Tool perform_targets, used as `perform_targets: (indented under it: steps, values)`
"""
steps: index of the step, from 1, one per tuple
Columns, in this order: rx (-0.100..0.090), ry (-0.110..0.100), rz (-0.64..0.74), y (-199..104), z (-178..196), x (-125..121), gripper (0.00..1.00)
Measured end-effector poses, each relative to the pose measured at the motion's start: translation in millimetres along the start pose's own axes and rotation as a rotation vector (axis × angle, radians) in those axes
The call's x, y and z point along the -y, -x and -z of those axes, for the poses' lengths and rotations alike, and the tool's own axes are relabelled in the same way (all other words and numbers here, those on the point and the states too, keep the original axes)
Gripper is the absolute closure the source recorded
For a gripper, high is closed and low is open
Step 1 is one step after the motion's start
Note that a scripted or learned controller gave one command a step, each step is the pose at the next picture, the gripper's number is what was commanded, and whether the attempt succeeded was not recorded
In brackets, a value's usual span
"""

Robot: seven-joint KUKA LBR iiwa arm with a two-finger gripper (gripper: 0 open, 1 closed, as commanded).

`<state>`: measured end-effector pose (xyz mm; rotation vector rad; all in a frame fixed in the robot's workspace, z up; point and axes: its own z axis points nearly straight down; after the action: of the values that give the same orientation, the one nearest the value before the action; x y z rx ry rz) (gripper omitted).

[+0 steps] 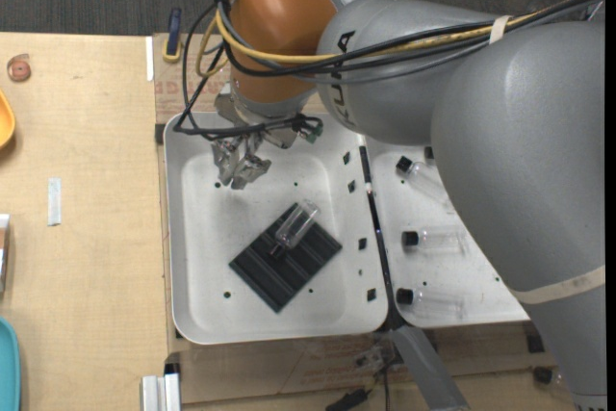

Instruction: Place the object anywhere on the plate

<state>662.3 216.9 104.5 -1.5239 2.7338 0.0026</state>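
Clear vial [295,226] lying on black ribbed plate [286,257], left bin

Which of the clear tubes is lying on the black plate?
The clear tube in the left bin, resting on the black ribbed plate below the end effector. The other black-capped tubes lie in the right bin.

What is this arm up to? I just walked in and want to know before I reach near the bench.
A grey KUKA arm reaches in from the right over the left white bin. Its gripper hangs above the bin's upper left part, apart from the black ridged plate lying at a slant in the middle. A small clear vial lies on the plate's upper end. More clear vials lie in the right bin. Nothing shows in the gripper.
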Motion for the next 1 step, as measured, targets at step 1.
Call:
perform_targets:
  steps: [1]
  values:
    - [-0.006,0.005,0.363,-47.7,102.6,-44.8,1.00]
